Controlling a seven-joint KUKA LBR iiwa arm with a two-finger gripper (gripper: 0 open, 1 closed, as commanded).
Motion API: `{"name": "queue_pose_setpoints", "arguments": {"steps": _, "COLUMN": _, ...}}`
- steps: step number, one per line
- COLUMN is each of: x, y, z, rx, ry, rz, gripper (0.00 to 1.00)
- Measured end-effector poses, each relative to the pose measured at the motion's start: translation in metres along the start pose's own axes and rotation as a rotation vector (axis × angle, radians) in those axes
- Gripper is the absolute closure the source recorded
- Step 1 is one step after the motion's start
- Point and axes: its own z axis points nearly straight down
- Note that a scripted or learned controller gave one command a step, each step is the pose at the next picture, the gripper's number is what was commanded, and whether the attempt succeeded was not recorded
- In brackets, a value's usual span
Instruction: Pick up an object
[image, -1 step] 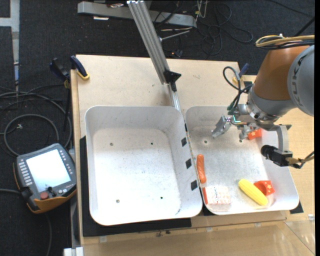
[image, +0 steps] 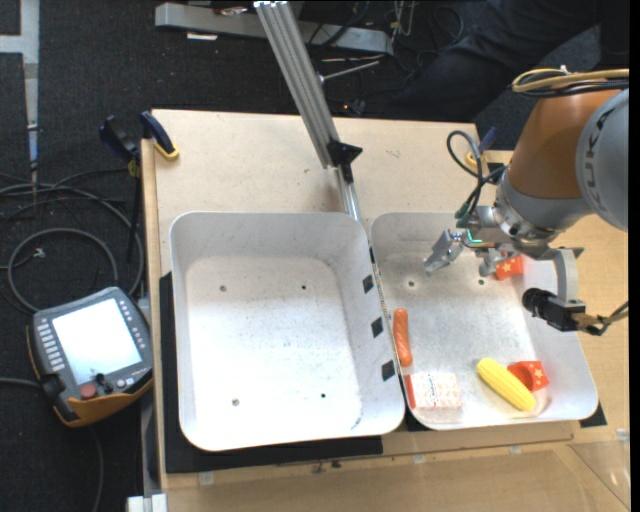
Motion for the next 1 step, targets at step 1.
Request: {"name": "queue_pose_setpoints", "arguments": {"steps": 1, "x": -0.0002, "y": 0.0052, "z": 0.0618, "rx": 0.006, "ry": 0.0, "rz": 0.001, "gripper": 0.0}}
